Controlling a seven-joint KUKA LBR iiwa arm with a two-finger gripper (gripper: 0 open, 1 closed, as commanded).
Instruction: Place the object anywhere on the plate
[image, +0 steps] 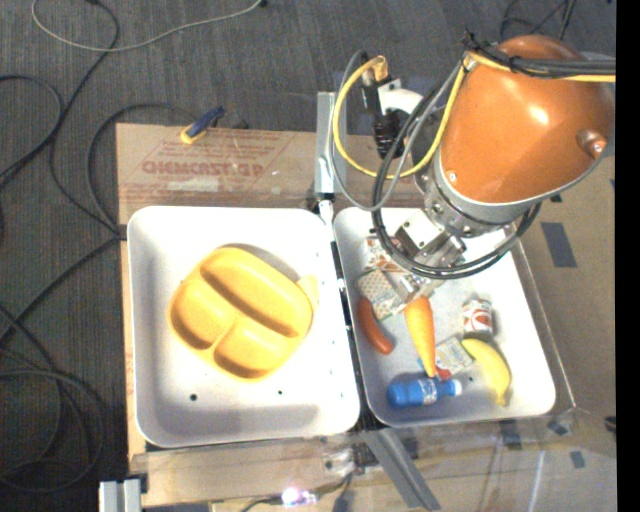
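Two white bins fill my feed: the left bin (150, 400) carries the yellow sectioned plate (240, 312), and over the right bin (535, 400) I see the grey arm's orange band (520, 120) with the gripper (392, 290) low at the bin's upper left. From this angle I cannot tell how the claw stands. Below it lie an orange carrot (421, 332), touching the gripper's tip, then a blue bottle (422, 391), a banana (490, 366), a red sausage (376, 327) and a small red-and-white can (478, 318).

A robot lab: loose floor cables (60, 110), bench bins (150, 400).
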